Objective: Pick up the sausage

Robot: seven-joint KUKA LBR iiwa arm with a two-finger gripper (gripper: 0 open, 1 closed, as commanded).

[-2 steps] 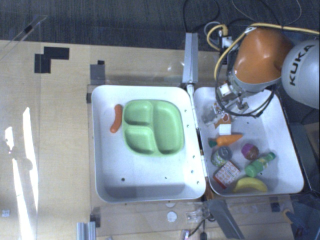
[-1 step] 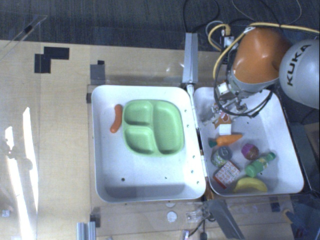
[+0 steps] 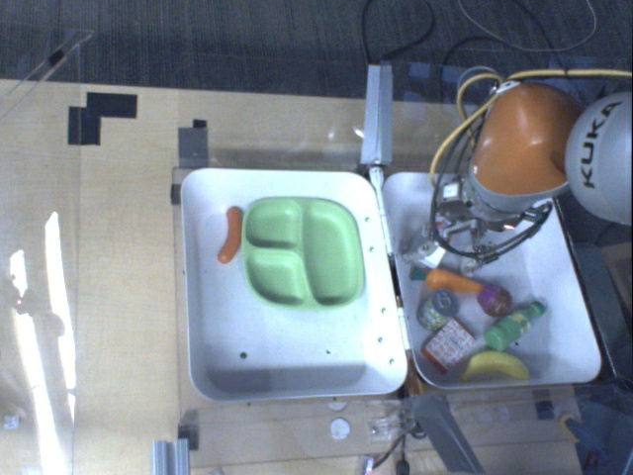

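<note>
**Op:** Camera view puts the sausage (image 3: 230, 235) in the left bin (image 3: 297, 374), lying lengthwise at nine o'clock of the green tray (image 3: 303, 250), just beside its rim. My gripper (image 3: 465, 237) hangs over the right bin (image 3: 574, 305), near the carrot (image 3: 454, 280) at its twelve o'clock side

**Tech:** Jaws?

**Op:** I can't tell; the orange wrist covers them

**Tech:** Approach?

**Op:** I'd cross to the left bin, turn the pinch across the sausage's short width, and come straight down at its middle. It looks smooth, rounded and slightly curved, so it may roll toward the glossy moulded tray
</note>
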